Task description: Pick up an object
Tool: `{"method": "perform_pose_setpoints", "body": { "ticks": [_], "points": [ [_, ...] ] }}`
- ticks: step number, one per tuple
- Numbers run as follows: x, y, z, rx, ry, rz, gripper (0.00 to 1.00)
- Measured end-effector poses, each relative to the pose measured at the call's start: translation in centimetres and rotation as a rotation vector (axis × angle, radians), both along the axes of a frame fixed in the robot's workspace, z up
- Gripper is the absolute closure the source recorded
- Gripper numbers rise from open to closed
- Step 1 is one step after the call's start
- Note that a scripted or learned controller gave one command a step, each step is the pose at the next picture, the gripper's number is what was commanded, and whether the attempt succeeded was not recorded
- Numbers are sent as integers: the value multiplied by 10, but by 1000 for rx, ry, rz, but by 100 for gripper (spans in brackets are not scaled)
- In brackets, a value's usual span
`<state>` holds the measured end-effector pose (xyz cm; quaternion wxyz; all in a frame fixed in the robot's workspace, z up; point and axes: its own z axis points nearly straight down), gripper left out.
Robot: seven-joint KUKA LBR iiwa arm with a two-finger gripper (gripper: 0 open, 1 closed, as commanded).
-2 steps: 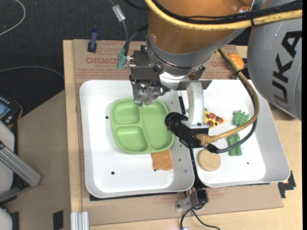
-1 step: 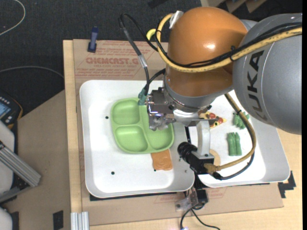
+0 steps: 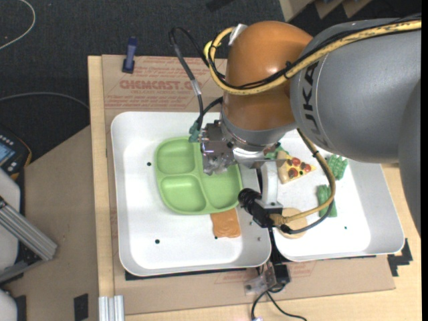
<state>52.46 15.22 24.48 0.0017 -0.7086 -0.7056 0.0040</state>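
A light green plastic plate with three compartments [image 3: 182,176] is seen lying flat in the left white bin [image 3: 134,199], toward the bin's middle and right half. Its right part is covered by the wrist of the grey arm with the orange band [image 3: 267,65], which is brought in from the right and is held directly over the bins' shared edge. The two-finger gripper [image 3: 212,154] is found at the plate's upper right, over the rim between two compartments; it appears to be down at the plate, though contact cannot be confirmed from this angle. Whether the claw is spread or pressed together cannot be told, since it is masked by the wrist housing.

Just below the plate, near the left bin's lower right corner, a small flat orange-brown piece [image 3: 226,224] is seen, close to the plate's edge. In the right white bin [image 3: 374,233], a wedge-shaped toy pizza slice with red spots [image 3: 294,169] is placed near the upper left, and green toy pieces [image 3: 332,179] are scattered just beside it to the right. Black and yellow cables [image 3: 287,216] are looped from the wrist across the bins' divide.
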Motion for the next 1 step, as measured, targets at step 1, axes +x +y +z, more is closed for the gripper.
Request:
{"method": "perform_pose_setpoints", "body": {
  "ticks": [1],
  "points": [
    [-18, -37, 97, 5, -19, 0, 100]
  ]
}}
